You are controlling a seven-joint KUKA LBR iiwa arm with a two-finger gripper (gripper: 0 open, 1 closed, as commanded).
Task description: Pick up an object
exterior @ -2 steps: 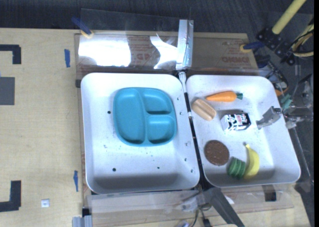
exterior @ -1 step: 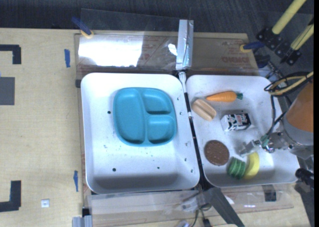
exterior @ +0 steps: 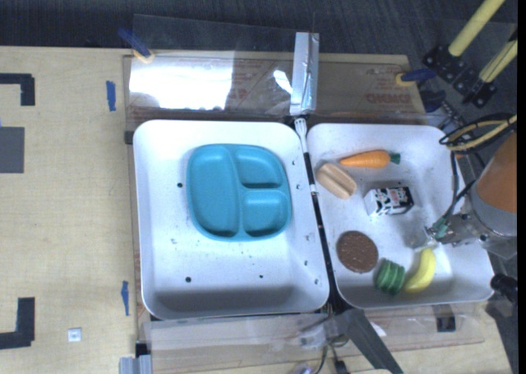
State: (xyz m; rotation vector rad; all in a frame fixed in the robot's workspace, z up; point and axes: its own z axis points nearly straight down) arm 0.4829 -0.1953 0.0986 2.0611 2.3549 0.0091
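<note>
Gripper [exterior: 434, 234] sits low at the right side of the right bin [exterior: 427, 140], fingers small and blurred against the white floor; cannot tell how far apart they are, nothing visibly between them. Banana [exterior: 422, 270] lies just near of the fingertips, close but contact unclear. Green object [exterior: 389, 276] touches the banana's left end. Brown round cookie-like disc [exterior: 357, 251] just left of the green object, well left of the gripper. Black-and-white cow-patterned item [exterior: 389, 200] sits mid-bin, left and slightly far of the gripper, near it. Carrot [exterior: 367, 159] lies at the far side of the bin, stem end pointing right. Hot-dog bun [exterior: 336, 180] is just near-left of the carrot, beside the divider between the bins. Arm's grey wrist and orange band [exterior: 500, 185] hang over the bin's right rim, with cables [exterior: 464, 138] looping above the far right corner. Left bin [exterior: 156, 200] holds a blue divided tray [exterior: 238, 191], roughly centered, well apart from the gripper. Clear plastic sheet [exterior: 214, 76] lies on the bench beyond the left bin.
</note>
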